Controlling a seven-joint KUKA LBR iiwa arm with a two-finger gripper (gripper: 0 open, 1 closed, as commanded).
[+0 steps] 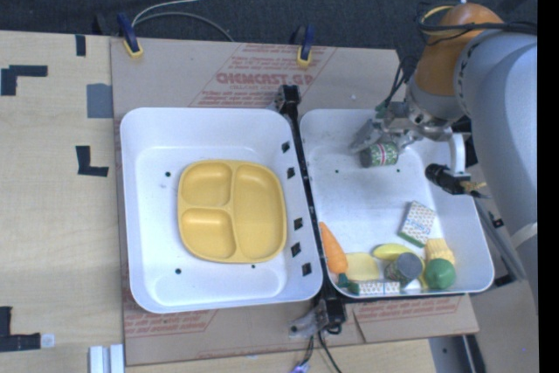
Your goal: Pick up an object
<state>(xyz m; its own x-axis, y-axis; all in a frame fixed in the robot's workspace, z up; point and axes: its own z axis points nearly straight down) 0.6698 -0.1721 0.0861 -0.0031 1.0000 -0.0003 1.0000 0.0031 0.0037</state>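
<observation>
My gripper (384, 138) hangs over the far part of the right bin (349, 179), reaching in from the right. A small can with a green label (382, 155) lies on its side directly at the gripper's tip, touching or nearly touching it. Whether the can is gripped cannot be told from this angle. Along the right bin's near edge lie an orange carrot (333, 247), a patterned little box (417, 223), a yellow banana-like piece (393, 252), a corn cob (439, 252) and a green ball (439, 273).
The left bin (148, 153) holds a yellow divided plate (231, 210) at its middle. A black clip rail (300, 179) runs between the two bins. The grey arm (507, 127) covers the right bin's far right corner.
</observation>
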